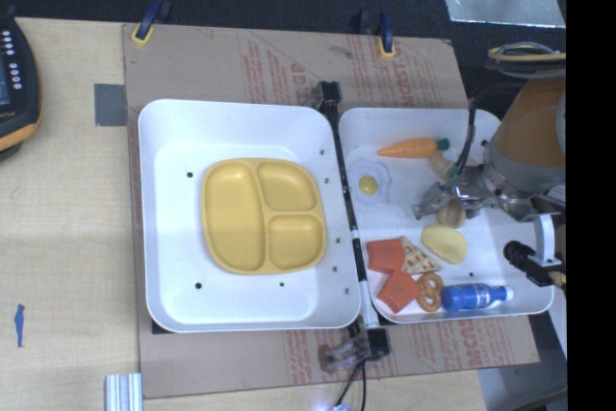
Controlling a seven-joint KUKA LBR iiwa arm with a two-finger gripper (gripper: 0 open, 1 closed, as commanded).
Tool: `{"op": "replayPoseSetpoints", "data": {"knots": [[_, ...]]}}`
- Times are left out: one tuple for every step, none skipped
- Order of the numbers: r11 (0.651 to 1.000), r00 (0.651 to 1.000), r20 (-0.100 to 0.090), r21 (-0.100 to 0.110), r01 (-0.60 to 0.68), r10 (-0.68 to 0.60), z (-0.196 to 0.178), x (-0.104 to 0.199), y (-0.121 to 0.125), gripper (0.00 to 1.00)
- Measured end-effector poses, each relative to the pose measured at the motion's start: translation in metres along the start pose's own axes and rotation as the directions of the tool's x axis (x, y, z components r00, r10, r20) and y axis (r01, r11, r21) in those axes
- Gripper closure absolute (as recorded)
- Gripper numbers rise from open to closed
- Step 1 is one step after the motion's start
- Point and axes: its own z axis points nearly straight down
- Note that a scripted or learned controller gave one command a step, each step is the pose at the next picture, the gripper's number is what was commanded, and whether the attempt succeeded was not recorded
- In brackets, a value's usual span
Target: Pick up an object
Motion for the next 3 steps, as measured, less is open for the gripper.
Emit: {"op": "replayPoseSetpoints", "data": {"knots": [[1.0, 1.0, 0.003, -0.003, 0.0, 0.0, -0.011, -0.003, 0.001, 1.0], [1.0, 1.0, 0.001, -0.007, 0.006, -0.006, -0.001, 0.054, 0.061, 1.0], [1.0, 1.0, -0.002, -0.015, 0.008, -0.008, -0.107, 0.15, 0.037, 1.0]]}}
